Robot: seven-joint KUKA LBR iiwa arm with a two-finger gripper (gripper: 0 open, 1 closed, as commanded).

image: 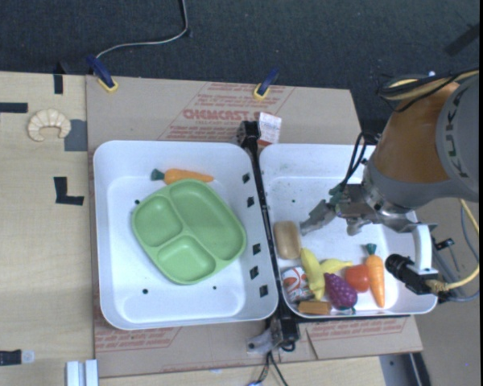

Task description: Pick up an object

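Observation:
My gripper (pixel 336 219) hangs over the middle of the right bin (pixel 306 163), its two fingers spread open with nothing between them. Just below it lie several toy foods along the bin's front: a tan bread roll (pixel 286 239), a yellow banana (pixel 311 268), purple grapes (pixel 340 289), a red tomato (pixel 357 277) and an orange carrot (pixel 375 279). A small printed packet (pixel 294 280) and a small orange piece (pixel 314 306) lie at the front edge.
The left bin (pixel 113 175) holds a green divided plate (pixel 188 230) and a second carrot (pixel 185 176) behind it. A croissant (pixel 49 125) lies on the bench at far left. The dark divider (pixel 258 215) runs between the bins.

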